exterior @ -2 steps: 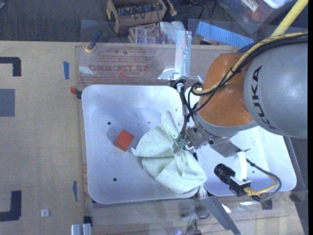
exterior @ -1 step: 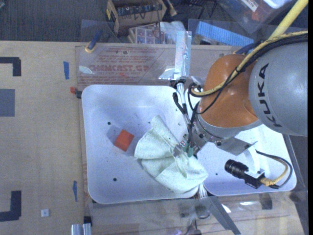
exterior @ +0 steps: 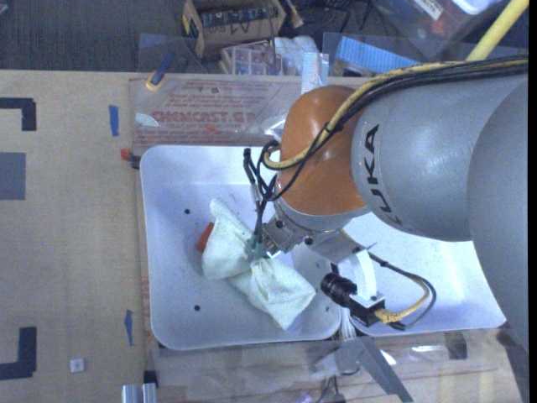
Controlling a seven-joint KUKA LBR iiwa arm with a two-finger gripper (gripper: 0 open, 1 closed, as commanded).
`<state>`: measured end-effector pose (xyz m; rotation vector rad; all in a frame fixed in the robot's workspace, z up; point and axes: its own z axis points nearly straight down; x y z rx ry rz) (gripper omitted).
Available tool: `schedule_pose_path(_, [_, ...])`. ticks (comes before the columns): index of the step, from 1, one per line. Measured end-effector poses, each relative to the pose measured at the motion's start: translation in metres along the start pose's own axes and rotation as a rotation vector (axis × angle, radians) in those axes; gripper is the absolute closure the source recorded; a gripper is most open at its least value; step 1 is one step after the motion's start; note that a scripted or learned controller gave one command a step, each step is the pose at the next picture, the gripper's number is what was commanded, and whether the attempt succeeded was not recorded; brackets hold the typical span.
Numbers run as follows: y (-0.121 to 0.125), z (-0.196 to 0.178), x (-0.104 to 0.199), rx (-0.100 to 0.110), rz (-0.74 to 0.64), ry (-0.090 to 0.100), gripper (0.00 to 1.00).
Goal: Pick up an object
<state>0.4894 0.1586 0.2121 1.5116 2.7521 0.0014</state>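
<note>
A: In the left bin (exterior: 168, 225), towards its middle, a crumpled white cloth (exterior: 252, 267) is lying in a loose heap; an orange-red thing (exterior: 204, 238) is peeking out at the cloth's left edge, touching it.

B: And the gripper (exterior: 262, 246) is sitting right on top of the heap?

A: It is coming down onto the cloth's upper fold, near the middle of the heap; that is probably because the cloth is the biggest, softest target in the bin (a pinch almost anywhere could catch a fold).

B: Is it gripping anything?

A: I cannot tell; the wrist is hiding the tool's tip, so whether it is gripping the cloth or just touching it is not showing.

B: How is the arm (exterior: 419, 149) posed?

A: It is reaching in from the right, its orange band (exterior: 319, 158) hanging over the bin's far right part, the wrist pointing steeply down; black cables (exterior: 256, 175) are trailing along it towards the tool.
</note>
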Motion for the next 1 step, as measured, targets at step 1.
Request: schedule_pose_path(1, [-0.0527, 0.0123, -0.0638, 0.004, 0.198, 0.002, 1.00])
